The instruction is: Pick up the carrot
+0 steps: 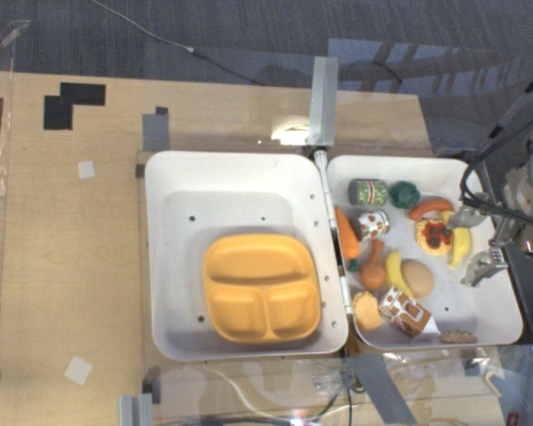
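Gripper point(485, 264) sits at the right bin's point(497, 331) right edge, can't tell what state it's in; carrot point(346, 234) lies well apart by the left wall.

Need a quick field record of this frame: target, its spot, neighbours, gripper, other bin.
target: carrot
location: right bin, against its left wall, lying lengthwise
neighbours: green can above, drumstick to its lower right
gripper: gripper over right bin's right edge, far side from the carrot
held: nothing seen between the fingers
left bin: left bin holds a yellow divided tray
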Robot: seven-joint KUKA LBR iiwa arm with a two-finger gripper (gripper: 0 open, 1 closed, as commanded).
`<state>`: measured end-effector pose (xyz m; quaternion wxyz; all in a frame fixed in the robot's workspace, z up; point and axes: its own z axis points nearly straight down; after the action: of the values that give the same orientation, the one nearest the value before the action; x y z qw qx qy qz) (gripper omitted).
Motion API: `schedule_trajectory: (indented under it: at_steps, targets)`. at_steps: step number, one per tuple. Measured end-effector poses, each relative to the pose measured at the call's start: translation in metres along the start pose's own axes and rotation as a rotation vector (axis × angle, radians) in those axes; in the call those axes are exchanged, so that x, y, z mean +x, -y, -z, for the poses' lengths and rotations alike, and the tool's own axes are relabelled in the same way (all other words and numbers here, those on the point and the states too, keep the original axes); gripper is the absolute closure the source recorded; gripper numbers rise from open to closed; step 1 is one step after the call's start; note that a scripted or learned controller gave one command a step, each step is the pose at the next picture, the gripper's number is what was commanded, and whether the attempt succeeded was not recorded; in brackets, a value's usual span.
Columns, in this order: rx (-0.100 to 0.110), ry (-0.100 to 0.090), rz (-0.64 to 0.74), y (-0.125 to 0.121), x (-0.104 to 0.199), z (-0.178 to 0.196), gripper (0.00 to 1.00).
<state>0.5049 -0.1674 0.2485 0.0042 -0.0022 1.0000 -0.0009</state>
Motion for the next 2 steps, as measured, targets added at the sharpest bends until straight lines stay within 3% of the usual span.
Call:
schedule_trajectory:
  at_steps: [1,2]
  targets:
    - [0.000,-0.006,-0.360,0.038,0.011,-0.079,0.00]
    - [0.003,0.009,-0.457,0.039,0.014,-0.158,0.00]
